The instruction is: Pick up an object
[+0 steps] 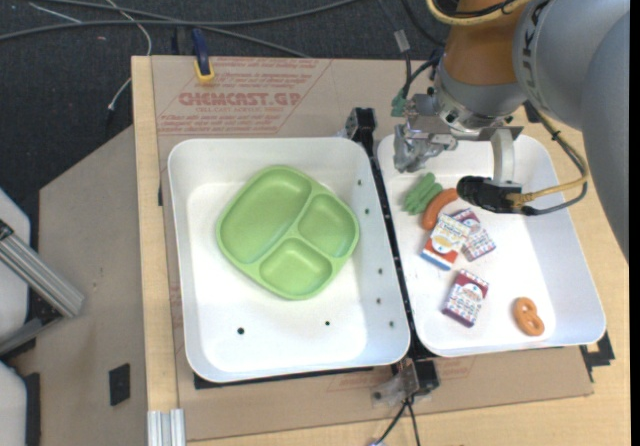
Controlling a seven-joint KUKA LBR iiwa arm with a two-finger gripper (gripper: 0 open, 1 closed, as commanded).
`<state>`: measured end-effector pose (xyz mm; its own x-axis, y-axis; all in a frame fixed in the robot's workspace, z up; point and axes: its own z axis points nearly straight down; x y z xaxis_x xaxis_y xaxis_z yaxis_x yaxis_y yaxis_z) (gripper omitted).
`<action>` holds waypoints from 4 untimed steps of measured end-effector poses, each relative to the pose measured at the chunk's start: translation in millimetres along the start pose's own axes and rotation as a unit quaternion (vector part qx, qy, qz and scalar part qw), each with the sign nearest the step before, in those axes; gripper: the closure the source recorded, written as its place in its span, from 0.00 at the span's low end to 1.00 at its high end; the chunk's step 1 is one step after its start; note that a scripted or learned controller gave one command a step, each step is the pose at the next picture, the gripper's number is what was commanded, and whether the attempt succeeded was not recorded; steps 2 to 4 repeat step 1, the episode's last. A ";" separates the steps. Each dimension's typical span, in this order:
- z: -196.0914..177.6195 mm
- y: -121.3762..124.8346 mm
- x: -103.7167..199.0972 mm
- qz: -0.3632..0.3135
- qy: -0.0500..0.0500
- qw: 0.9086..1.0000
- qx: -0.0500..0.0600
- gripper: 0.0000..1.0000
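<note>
At right bin's (570, 264) far-left corner: we see gripper (415, 156) over green toy (421, 191)
Fingers: we can't tell
Left bin (200, 324): green plate (287, 231) mid

Fingers (412, 156) low over the right bin (572, 264), at its upper-left corner. Just below them a green toy vegetable (420, 192), touching an orange one (437, 206). Farther below, two small cartons (458, 237) (a third (465, 297) lower still) and a pretzel (528, 315). Well left, a green divided plate (288, 231) in the left bin (200, 334).
</note>
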<state>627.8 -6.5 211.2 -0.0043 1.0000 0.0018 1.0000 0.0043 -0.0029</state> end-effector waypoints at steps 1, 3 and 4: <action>-15.2 -16.2 48.0 0.001 0.000 1.000 0.000 1.00; -15.2 -16.2 48.0 0.001 0.000 1.000 0.000 1.00; -15.2 -16.2 48.0 0.001 0.000 1.000 0.000 1.00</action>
